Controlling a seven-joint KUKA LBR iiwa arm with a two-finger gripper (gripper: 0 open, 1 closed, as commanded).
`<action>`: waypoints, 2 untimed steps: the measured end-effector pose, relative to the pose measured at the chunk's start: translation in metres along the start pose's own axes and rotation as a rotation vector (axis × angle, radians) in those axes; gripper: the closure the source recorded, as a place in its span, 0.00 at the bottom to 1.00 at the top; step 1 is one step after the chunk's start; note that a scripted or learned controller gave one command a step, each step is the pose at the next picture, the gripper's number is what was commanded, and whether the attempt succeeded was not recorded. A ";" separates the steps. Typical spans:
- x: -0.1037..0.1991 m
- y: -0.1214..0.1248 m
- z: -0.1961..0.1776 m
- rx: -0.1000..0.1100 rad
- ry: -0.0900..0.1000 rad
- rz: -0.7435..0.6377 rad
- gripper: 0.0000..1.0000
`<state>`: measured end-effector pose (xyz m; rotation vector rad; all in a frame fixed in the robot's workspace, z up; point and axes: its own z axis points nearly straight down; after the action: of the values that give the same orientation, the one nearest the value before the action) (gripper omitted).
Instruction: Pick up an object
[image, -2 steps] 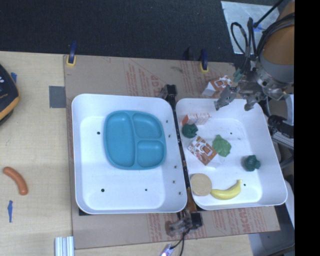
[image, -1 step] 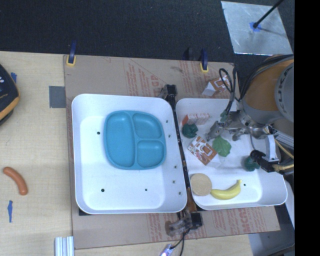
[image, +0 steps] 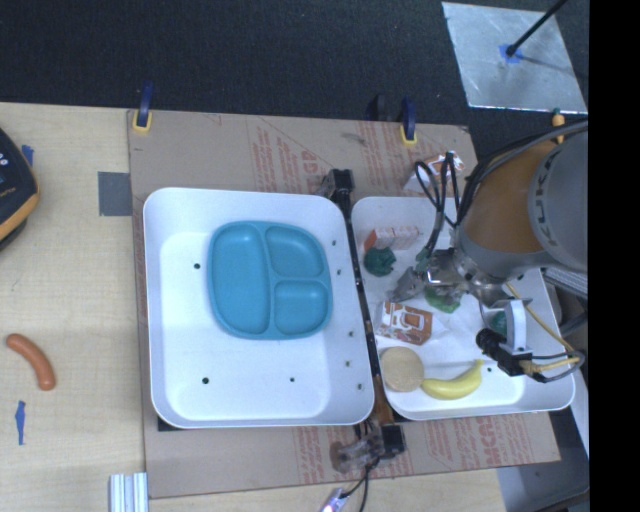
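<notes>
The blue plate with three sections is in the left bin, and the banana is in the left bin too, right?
Not quite. The blue plate is in the left bin, but the banana lies in the right bin, near its front edge beside a round tan object. The camera view shows this.

There are two shallow white bins (image: 175, 395), left and right. One blue divided plate (image: 268, 278) sits in the left bin. One yellow banana (image: 452, 383) and one round tan cookie (image: 403, 368) are in the right.

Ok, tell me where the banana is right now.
The banana lies in the right bin, near its front edge in the camera view, just right of a round tan disc and below a small printed packet.
</notes>
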<state>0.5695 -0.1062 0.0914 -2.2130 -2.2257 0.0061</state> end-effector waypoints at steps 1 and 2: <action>0.014 -0.011 0.000 0.000 0.000 0.001 0.00; 0.010 -0.031 0.000 0.000 0.000 0.000 0.00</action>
<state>0.5386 -0.0968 0.0914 -2.2128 -2.2256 0.0058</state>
